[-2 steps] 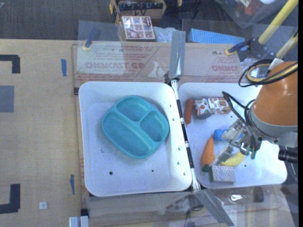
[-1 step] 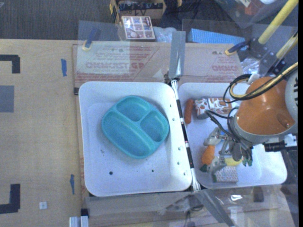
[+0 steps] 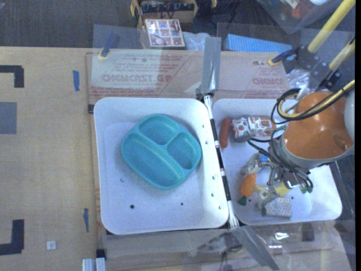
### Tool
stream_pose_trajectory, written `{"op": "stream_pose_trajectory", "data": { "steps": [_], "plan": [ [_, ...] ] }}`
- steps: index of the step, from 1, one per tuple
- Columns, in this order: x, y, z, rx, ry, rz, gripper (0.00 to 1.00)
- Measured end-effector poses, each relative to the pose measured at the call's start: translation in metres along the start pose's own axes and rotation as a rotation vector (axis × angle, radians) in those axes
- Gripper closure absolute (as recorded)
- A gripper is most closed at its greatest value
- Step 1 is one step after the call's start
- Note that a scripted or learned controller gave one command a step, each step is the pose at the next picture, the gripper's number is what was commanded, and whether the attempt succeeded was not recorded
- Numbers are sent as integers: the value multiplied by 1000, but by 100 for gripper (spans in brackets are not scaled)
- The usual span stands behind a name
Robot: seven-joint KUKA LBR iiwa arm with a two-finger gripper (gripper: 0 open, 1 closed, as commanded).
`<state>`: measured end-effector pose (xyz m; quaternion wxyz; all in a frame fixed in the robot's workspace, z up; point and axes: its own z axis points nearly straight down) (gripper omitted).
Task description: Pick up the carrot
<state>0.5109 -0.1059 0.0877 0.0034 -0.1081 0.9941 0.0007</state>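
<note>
The carrot (image 3: 247, 183) is small and orange with a green tip and lies in the right bin (image 3: 327, 210), near its left wall and towards the front. My gripper (image 3: 267, 171) hangs below the orange band of the arm (image 3: 314, 130), low over the bin, just right of the carrot and slightly above it. The carrot lies beside the gripper, and the view does not let me say whether they touch. The arm's bulk hides much of the bin's right half.
The left bin (image 3: 113, 208) holds a teal divided plate (image 3: 162, 150). In the right bin a reddish sausage (image 3: 224, 132) and a printed box (image 3: 252, 127) lie at the back. A yellow piece (image 3: 264, 192) and a speckled object (image 3: 277, 208) lie at the front by the carrot.
</note>
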Motion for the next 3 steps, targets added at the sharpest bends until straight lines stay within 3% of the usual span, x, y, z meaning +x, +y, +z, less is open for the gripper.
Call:
{"op": "stream_pose_trajectory", "data": {
  "steps": [1, 2, 3],
  "plan": [
    [-24, -3, 0, 1, 1, -285, 0],
    [-26, -3, -11, 3, -8, -280, 100],
    [-80, 19, -97, -1, 0, -677, 100]
  ]
}}
